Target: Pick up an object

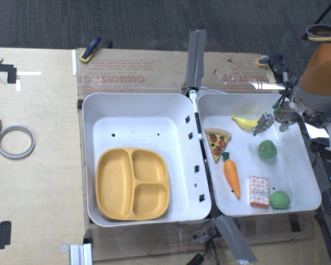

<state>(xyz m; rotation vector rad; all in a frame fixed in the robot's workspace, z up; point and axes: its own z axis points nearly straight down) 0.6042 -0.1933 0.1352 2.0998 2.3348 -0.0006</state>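
Dark grey carpet runs behind a pale wooden bench (38, 164) that bears two shallow white bins side by side, with flattened cardboard (138, 73) under their far edges. On the bench's left a roll of tape (14, 142) lies flat. A yellow divided plate (133, 183) sits in the left bin (138, 112), toward its near left corner.

From the right, the arm (320, 79) leans in over the far right corner of the right bin (298, 173), its orange band high and the wrist angled down and leftward. The gripper (263, 123) hangs low near the bin's far wall; whether its fingers are open or closed cannot be told from this slant, and nothing is seen between them.

A toy banana (244, 122) lies just left of the gripper tip, so close that touch cannot be ruled out. A green apple (267, 149) rests just below the tip, apart from it. Farther left lie a pizza slice (217, 142) and, beneath it, a carrot (231, 176) pointing toward the near edge. A small red-and-white box (259, 191) and a green lime (279, 200) sit near the front wall, well away from the gripper.
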